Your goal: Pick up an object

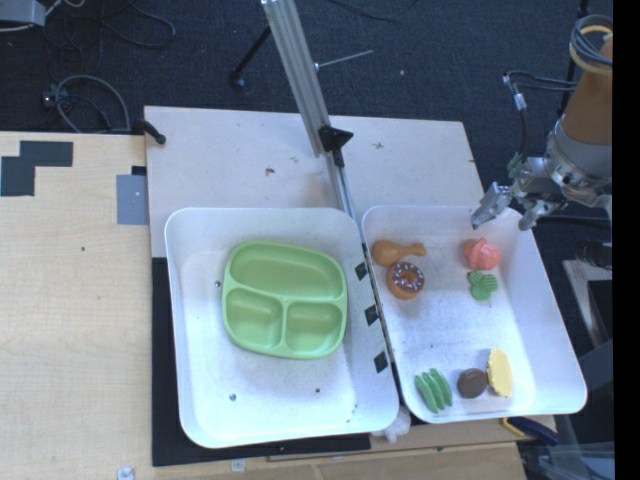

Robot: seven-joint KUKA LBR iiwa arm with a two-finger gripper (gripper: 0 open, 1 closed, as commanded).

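- Camera view looks down at a slant on the bench (pixel 80 268), which bears two shallow white bins side by side.
- The left bin (pixel 190 388) carries a green divided plate (pixel 285 300) with three compartments, lying flat near its middle.
- The right bin (pixel 555 368) holds the small toy foods.
- Near its far left corner lies an orange drumstick (pixel 397 252), and touching it on the near side is a brown doughnut (pixel 406 280) with pale sprinkles.
- Toward the far right side sits a pink-red round piece (pixel 481 254), with a small green leafy piece (pixel 483 286) just below it.
- Along the near edge lie a green ribbed vegetable (pixel 433 389), a dark brown round piece (pixel 471 382) and a yellow piece (pixel 499 372), the last two touching.
- The grey arm (pixel 585 118) reaches in from the right, its orange band above the wrist.
- The pincer (pixel 508 213) hangs over the far right corner of the right bin, near the pink-red piece but apart from it.
- Its fingers (pixel 487 211) are spread, with nothing between them.
- A slanted metal rail (pixel 300 68) runs from the far side down between the bins.
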